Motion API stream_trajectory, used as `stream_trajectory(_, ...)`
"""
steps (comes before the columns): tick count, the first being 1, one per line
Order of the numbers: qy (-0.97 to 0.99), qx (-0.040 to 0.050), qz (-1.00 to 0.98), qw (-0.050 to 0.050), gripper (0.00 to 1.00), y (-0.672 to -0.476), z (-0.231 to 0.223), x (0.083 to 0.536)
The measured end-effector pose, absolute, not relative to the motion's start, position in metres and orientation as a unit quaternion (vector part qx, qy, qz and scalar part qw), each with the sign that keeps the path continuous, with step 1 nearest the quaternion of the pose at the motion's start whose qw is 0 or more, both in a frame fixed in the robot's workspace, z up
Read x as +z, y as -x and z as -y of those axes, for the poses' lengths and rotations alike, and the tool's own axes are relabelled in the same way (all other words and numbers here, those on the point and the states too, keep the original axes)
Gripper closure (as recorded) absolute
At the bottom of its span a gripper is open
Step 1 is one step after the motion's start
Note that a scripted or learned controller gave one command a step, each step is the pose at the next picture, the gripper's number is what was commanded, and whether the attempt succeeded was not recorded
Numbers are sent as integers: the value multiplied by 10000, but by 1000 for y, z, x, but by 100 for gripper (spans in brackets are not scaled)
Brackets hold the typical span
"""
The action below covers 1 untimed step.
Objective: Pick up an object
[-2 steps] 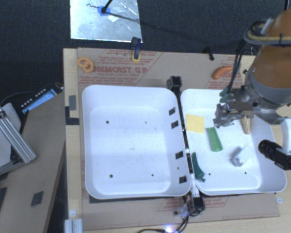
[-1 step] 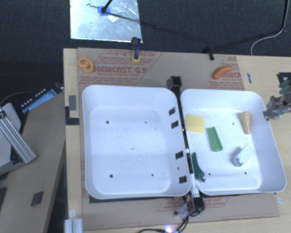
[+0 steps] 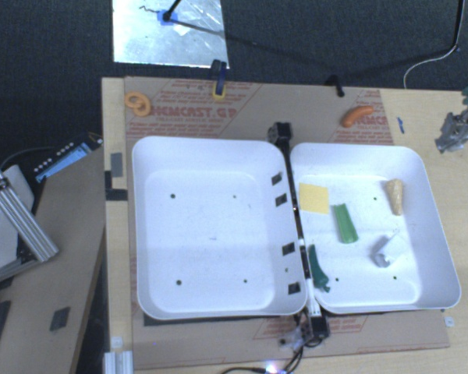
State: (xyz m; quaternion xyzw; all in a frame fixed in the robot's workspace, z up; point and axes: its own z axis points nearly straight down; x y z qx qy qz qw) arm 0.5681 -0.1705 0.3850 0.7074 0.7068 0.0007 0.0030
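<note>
Right bin (image 3: 421, 287), lower right of frame, holds five objects: one yellow square (image 3: 313, 198), one green block (image 3: 345, 223), one dark green piece (image 3: 318, 269) against the divider, one tan cone-like item (image 3: 395, 195), one small grey item (image 3: 383, 251), too blurry to identify. Left bin (image 3: 152, 287) is white. Gripper (image 3: 457, 129) at right edge, cut off; open or closed, cannot tell.

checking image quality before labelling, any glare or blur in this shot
Camera view: bright glare on the foil sheet behind the bench; both white bins are evenly lit, with soft shadows under their rims; the whole picture is slightly soft, so the small grey piece in the right bin is hard to identify.
</note>
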Motion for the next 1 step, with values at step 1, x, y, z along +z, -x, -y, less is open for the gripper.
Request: stream_trajectory(1,-7071,6,-7071,35,100,-610,208,395)
